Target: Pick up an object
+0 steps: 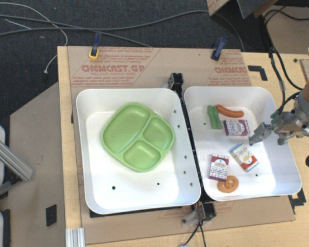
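The right bin (pixel 286 181) holds several small items. At the back lie a green stick (pixel 213 117) and an orange sausage (pixel 230 110), with a purple box (pixel 236 127) just in front of them. Nearer the front are a blue, white and orange carton (pixel 244 157), a red and purple box (pixel 219 167) and a brown ring-shaped donut (pixel 228 183). My gripper (pixel 270 137) hangs over the bin's right side, to the right of the purple box and the carton. Its fingers are spread open with nothing between them.
The left bin (pixel 92 189) holds a light green divided plate (pixel 138 136). Both bins rest on a cardboard sheet (pixel 118 66) held by clamps at the back. Cables run over the dark floor behind, and a cable hangs by the arm on the right.
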Motion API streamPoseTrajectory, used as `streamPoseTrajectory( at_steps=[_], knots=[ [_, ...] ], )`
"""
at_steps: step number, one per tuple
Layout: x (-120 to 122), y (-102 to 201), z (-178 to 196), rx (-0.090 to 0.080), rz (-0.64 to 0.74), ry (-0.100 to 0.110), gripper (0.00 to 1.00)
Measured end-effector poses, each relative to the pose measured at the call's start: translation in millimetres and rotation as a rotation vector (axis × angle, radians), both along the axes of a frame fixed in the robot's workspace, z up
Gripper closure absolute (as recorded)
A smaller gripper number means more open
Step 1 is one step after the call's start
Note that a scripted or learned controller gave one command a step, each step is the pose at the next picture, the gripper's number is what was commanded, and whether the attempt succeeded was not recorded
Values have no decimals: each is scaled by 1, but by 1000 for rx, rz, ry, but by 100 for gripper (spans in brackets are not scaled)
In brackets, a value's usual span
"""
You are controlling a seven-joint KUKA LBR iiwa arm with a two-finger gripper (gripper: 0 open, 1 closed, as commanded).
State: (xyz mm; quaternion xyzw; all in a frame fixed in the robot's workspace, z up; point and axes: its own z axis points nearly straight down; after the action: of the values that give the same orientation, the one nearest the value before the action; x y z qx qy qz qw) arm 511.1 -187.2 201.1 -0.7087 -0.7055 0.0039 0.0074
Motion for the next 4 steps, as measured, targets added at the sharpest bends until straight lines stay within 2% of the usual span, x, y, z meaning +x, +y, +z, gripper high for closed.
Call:
streamPoseTrajectory(
  at_steps=[1,2,3,4],
  knots=[
    [3,1,8,-4,5,-14,0],
    [-1,11,-49,-1,5,-9,0],
    [-10,10,-95,-2,4,-12,0],
    [-10,10,-117,-2,5,-13,0]
  ],
)
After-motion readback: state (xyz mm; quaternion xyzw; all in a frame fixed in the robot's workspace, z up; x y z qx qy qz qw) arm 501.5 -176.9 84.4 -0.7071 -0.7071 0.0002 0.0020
